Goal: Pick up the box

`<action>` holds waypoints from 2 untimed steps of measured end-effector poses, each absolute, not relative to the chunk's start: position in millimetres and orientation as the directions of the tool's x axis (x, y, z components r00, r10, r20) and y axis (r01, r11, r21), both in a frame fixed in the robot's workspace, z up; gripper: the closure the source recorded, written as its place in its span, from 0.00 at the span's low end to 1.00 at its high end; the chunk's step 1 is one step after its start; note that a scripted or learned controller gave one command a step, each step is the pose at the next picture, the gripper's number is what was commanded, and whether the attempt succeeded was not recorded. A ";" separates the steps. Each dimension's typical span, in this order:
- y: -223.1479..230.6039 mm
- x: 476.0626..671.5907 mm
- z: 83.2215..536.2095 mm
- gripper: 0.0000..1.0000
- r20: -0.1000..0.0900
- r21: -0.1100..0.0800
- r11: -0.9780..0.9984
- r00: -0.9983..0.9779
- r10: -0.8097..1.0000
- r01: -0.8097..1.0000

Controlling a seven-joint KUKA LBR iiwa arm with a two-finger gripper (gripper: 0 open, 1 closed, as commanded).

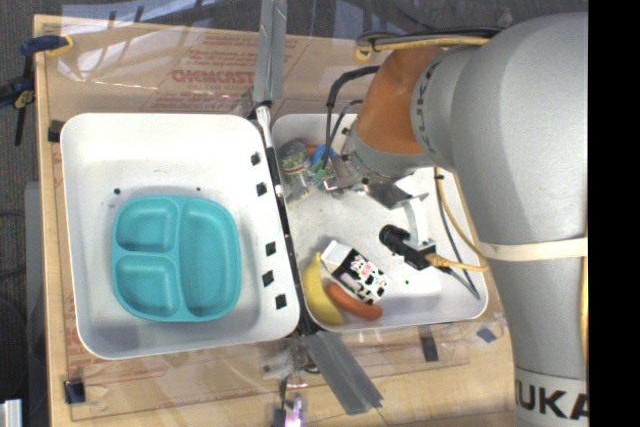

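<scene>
While gripper [318,170] hovers, jaw state unclear, box [356,274] well below, apart.

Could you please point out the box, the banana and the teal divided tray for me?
box [356,272], camera view, on its cow-patterned top face.
banana [318,295], camera view, on the middle of its yellow curve.
teal divided tray [177,257], camera view, on its central divider.
</scene>
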State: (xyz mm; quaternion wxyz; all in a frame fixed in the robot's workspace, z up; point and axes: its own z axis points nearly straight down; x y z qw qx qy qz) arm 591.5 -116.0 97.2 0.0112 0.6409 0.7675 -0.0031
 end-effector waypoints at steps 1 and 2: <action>-119.4 648.9 99.3 0.00 -0.003 -0.028 0.214 -0.214 0.977 0.976; -117.5 614.2 97.1 0.00 -0.019 0.005 0.212 -0.212 0.977 0.977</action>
